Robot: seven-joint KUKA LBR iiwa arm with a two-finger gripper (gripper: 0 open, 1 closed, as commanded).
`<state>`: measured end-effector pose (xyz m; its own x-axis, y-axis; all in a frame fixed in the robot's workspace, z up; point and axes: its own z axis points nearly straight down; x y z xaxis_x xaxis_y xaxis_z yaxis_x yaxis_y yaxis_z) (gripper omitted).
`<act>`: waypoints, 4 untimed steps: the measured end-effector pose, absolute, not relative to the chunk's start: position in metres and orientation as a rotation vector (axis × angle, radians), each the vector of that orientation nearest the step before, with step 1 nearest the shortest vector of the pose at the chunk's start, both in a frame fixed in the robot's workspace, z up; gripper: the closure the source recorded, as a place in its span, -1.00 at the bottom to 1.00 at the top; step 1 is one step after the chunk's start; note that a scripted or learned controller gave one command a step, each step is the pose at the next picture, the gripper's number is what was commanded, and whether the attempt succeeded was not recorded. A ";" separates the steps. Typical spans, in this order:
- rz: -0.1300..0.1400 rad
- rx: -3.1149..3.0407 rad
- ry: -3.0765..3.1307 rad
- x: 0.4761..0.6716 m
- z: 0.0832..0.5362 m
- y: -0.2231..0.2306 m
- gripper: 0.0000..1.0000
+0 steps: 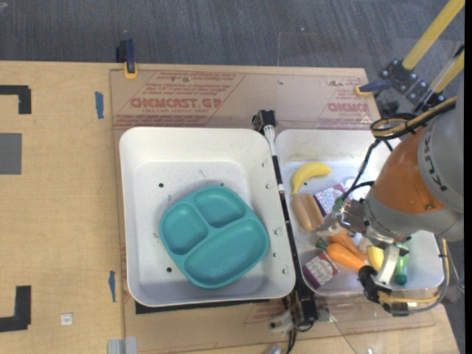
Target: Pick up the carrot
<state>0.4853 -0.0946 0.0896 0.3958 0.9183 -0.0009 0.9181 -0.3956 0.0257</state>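
The orange plastic carrot (345, 254) lies in the right shallow white bin (435, 275), below a tan hot-dog bun (307, 212) and a yellow banana (310, 173), with a purple packet (321, 270) just left of it. The end effector (341, 226) sits just above the carrot; whether it is apart or together, I cannot tell. A teal divided plate (214, 236) rests in the left white bin (147, 161) on the counter (59, 198).
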 end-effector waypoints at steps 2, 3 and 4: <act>0.022 2.672 1.614 0.486 0.090 -0.094 -1.00; 0.016 2.665 1.613 0.485 0.100 -0.098 1.00; 0.014 2.666 1.614 0.485 0.100 -0.098 -1.00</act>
<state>0.4848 -0.0975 0.0997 0.4637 0.8860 -0.0057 0.8858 -0.4634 0.0265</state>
